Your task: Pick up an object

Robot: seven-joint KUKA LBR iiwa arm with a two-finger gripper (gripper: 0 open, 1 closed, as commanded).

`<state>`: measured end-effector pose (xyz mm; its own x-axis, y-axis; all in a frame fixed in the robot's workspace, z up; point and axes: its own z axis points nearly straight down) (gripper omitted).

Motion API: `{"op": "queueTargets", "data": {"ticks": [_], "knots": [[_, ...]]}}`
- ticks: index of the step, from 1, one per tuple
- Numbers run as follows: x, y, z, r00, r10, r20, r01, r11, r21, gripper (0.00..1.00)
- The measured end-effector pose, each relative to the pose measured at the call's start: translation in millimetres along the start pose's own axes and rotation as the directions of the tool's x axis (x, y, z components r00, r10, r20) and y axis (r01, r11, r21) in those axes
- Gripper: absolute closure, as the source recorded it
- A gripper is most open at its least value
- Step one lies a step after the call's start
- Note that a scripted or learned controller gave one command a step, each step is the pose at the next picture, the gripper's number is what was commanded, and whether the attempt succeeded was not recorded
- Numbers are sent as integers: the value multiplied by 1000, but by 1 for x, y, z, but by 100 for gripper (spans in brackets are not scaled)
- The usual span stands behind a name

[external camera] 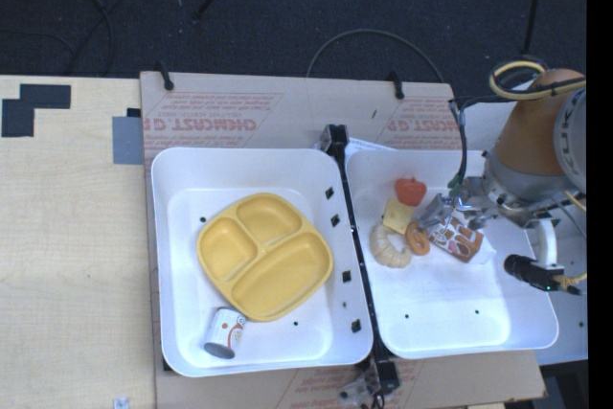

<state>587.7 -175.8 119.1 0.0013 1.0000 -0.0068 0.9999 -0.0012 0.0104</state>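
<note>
Down low in the right bin [479, 321], gripper [446, 217] among the small food items, arm [536, 144] reaching in from the right. Fingers spread apart, tips beside a brown packaged snack [461, 241], nothing clamped between them. Just left of it, a small donut [418, 238], a pale pastry ring [390, 247], a yellow block [397, 215], a red tomato-like piece [410, 191]. Over in the left bin [182, 206], a yellow divided plate [265, 255] and a tipped paper cup [224, 333].
</note>
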Motion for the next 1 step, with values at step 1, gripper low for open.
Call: {"op": "queueTargets", "data": {"ticks": [1], "knots": [[2,-4,13,1000,0,-8,0,1000,17,0]]}}
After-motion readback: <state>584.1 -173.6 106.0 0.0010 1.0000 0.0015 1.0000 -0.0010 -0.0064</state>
